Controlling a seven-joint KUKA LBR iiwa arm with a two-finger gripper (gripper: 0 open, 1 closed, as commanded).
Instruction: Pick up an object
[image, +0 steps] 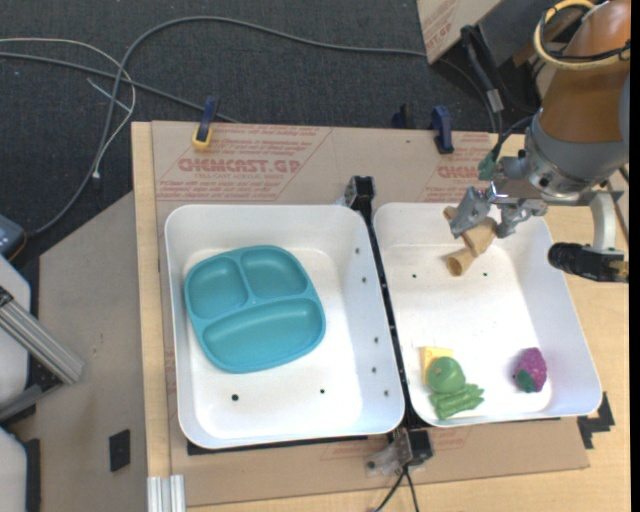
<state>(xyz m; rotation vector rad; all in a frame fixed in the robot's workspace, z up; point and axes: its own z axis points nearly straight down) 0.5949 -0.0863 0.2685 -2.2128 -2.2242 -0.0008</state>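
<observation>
The teal divided plate (256, 306) lies in the left bin (190, 400), far to the left of the gripper (489, 222) and below it in the view. The tan wooden block (470, 249) sits tilted between the spread fingers, its lower end extending just below them over the right bin (560, 300). The green-and-yellow toy (447, 381) and purple toy (530, 369) lie well below the gripper, near the bin's front edge.

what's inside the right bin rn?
Right bin: a tan block near the back, between the pincer fingers; a green and yellow toy cluster and a purple piece at the front. The pincer covers the block's top end.
</observation>
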